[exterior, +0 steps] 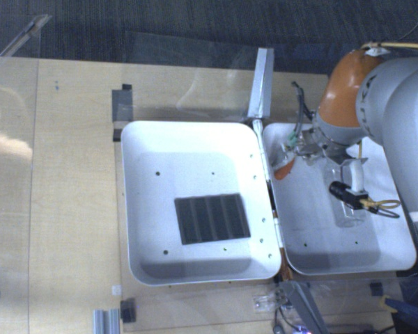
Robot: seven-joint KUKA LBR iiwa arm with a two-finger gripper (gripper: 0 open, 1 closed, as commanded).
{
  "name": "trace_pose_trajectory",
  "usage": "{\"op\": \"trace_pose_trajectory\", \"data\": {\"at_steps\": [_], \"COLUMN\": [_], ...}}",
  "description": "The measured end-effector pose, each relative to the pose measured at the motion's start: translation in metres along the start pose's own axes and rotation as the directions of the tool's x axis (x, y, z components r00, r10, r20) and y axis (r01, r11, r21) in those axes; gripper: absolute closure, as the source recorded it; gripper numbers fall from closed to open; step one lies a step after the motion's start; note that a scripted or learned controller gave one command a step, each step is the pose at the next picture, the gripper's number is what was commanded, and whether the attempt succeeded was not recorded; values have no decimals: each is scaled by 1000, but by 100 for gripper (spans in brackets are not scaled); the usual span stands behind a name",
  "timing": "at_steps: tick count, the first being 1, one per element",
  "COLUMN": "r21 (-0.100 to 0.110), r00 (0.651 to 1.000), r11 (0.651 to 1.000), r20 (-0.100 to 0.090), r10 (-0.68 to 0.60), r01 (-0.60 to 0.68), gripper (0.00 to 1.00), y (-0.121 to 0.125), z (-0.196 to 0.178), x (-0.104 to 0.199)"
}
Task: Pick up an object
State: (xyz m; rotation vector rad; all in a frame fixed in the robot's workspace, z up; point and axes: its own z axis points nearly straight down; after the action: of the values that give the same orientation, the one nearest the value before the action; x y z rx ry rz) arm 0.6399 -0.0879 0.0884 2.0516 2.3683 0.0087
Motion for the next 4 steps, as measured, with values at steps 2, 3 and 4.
{"op": "trace_pose_trajectory", "data": {"at_steps": [2,3,4], "r21": [3,3,-2], "r00": [999,999,999], "r11": [999,999,999], "r20": [-2,-2,-1], "r10": [55,55,49], "r01": [-55,-55,-49], "gripper": [100,0,100], "y": [-14,-14,-12], "z": [-98,-98,-109], "x": [44,44,45]}}
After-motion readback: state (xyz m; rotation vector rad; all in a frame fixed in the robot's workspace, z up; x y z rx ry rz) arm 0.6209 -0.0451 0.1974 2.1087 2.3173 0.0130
